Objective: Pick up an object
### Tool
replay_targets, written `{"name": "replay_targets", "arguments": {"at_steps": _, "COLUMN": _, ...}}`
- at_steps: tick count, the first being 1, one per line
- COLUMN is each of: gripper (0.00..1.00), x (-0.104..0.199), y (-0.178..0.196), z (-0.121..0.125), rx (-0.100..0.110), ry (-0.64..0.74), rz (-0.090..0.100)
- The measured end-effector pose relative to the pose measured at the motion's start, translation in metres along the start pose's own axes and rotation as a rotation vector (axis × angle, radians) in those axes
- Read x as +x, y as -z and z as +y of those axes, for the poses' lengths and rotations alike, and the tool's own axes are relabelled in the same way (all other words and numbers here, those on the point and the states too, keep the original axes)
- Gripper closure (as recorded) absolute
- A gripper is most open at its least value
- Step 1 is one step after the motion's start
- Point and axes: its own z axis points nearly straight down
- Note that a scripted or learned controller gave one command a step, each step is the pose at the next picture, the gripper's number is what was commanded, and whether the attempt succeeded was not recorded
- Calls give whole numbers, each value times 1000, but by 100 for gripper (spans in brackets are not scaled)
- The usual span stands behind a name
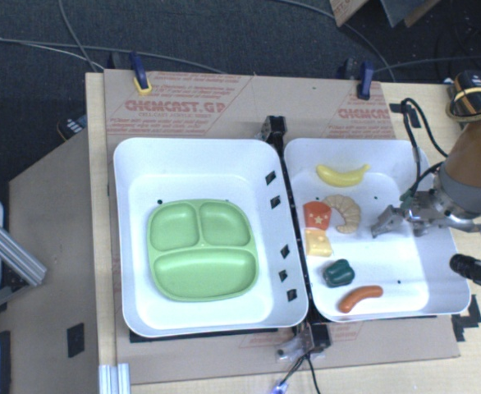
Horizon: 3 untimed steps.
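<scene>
The right bin [437, 290] holds several toy foods: a yellow banana [342, 174] at the back, a tan croissant [345, 210], a red piece [318, 215], a yellow wedge [318, 242], a green pepper [337, 272] and an orange-red sausage [360, 297] at the front. My gripper [400, 224] hangs over the right half of this bin, just right of the croissant and apart from it. It is open with nothing between its fingers. The grey arm with its orange band [474, 164] reaches in from the right.
The left bin [134, 171] carries a green divided plate [203, 249]. A black divider with clips [283, 220] runs between the bins. Cables [417, 134] trail along the back right. Bare white floor lies under and in front of the gripper.
</scene>
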Motion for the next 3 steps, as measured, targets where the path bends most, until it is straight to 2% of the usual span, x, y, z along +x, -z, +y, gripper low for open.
{"name": "replay_targets", "arguments": {"at_steps": 1, "gripper": 0, "x": 1, "y": -22, "z": 0, "rx": -1, "ry": -1, "rz": -1}}
{"name": "replay_targets", "arguments": {"at_steps": 2, "gripper": 100, "x": 0, "y": -9, "z": 1, "rx": -6, "ry": -1, "rz": -2}}
{"name": "replay_targets", "arguments": {"at_steps": 3, "gripper": 100, "x": 4, "y": 53, "z": 8, "rx": -12, "ry": 1, "rz": -6}}
